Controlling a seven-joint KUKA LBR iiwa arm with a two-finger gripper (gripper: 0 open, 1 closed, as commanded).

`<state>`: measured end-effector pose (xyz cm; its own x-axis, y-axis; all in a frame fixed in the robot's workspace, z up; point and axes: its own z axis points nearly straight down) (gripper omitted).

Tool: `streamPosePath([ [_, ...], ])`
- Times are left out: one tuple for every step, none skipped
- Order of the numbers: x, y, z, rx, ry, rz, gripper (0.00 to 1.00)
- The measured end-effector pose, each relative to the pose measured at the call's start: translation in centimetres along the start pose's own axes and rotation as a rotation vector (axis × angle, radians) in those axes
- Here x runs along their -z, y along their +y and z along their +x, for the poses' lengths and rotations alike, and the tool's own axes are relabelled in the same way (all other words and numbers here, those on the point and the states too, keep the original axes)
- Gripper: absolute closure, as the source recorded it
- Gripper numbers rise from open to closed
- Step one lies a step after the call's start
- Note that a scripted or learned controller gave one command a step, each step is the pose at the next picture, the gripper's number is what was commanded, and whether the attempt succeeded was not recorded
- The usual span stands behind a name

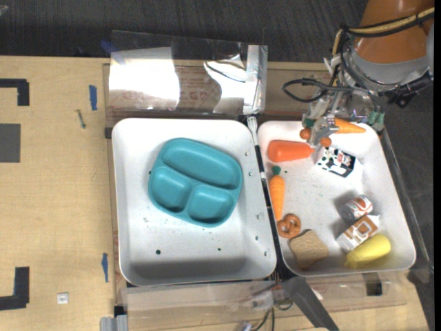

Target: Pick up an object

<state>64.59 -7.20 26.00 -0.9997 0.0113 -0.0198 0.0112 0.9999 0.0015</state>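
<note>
Two carrots lay in the right bin (396,185). One small carrot (346,125) sat at the back of that bin, right beside the gripper (322,131). Its long side ran left to right, with the green end to the right near the bin's back rim. The picture was too small to tell if the gripper's fingers were open or closed, or if they touched the carrot.

Just left of the gripper lay a fat orange piece (288,150), lying sideways. Just below the gripper sat a black and white card (335,161), tilted; its marks could not be read. The second carrot (276,192) lay along the left wall, green top toward the back.

At the front of the bin were a pretzel (289,224), a slice of toast (309,248), a yellow lemon (368,249), a small carton (357,232) and a little can (355,206). Their labels were too blurry to read.

The left bin (131,205) held a blue tray (196,180) with three parts.
</note>
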Motion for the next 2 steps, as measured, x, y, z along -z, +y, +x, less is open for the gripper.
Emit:
streamPosePath([
  [1.2,0.1,-0.2,0.000,-0.011,-0.001,1.00],
  [2.4,0.1,-0.5,-0.001,-0.022,-0.001,1.00],
])
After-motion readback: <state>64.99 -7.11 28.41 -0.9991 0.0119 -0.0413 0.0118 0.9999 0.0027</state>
